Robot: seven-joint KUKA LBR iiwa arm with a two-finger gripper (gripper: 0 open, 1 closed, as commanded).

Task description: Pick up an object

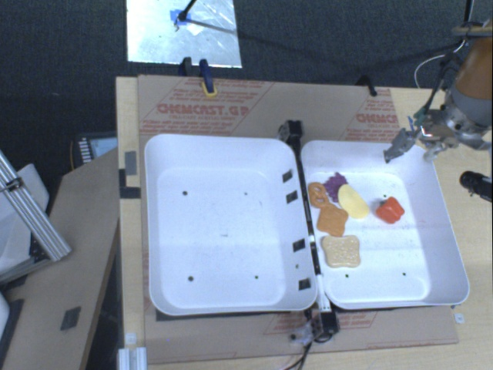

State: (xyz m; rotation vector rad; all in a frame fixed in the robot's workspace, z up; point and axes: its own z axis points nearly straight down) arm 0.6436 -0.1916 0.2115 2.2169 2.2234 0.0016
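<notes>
The right bin (443,245) holds several toy foods near its left wall. A brown pretzel (316,194) lies beside a purple grape bunch (336,183). A yellow oval piece (353,203) rests just right of them, and an orange-brown cracker (333,221) sits below. A pale bread slice (341,250) lies nearest the front. A red pepper (390,210) sits alone toward the middle. My gripper (413,148) hovers over the bin's far right corner, above and behind the pepper, open with nothing between its fingers.
The left bin (166,284) sits beside the right one, with black clips (291,197) along the shared wall. A cardboard sheet (254,102) lies under both bins. A shiny square plate (183,21) lies behind, and a metal frame (31,214) stands at the left.
</notes>
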